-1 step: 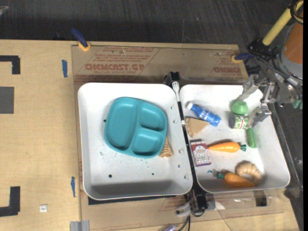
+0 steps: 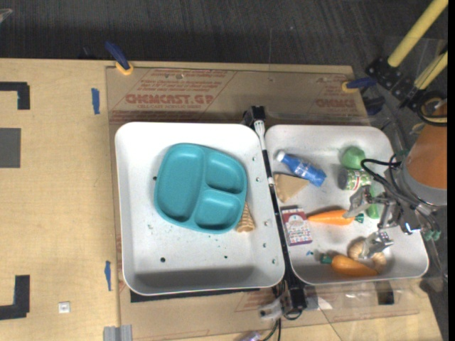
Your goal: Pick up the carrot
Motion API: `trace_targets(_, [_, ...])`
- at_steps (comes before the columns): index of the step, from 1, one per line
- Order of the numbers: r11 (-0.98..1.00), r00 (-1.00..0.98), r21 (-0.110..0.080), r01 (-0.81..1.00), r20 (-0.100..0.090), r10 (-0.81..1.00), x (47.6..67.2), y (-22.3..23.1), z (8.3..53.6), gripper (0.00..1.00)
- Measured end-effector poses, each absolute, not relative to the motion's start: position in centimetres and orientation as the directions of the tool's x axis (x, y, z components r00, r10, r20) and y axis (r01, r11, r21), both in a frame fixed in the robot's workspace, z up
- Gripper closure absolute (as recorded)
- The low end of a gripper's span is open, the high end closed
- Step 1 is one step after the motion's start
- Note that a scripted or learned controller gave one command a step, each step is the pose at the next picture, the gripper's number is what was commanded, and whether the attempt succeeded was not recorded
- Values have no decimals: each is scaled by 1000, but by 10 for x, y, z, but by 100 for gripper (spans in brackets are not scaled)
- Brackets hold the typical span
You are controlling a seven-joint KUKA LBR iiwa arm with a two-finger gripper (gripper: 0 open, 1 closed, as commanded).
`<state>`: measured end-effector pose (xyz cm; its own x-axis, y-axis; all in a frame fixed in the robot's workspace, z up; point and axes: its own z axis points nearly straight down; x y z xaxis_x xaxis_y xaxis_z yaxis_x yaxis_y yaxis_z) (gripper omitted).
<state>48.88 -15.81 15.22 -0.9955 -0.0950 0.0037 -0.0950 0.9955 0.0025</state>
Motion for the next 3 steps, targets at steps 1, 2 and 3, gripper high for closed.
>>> trace_targets(1, [958,-958,1,287,-6,287,543,-158,95,0])
trace_targets(2, [932,-932,3,361,-14,361,495,-112,91,0])
trace_targets(3, [896,-896,3,444,-19,444,485,-95,91,0])
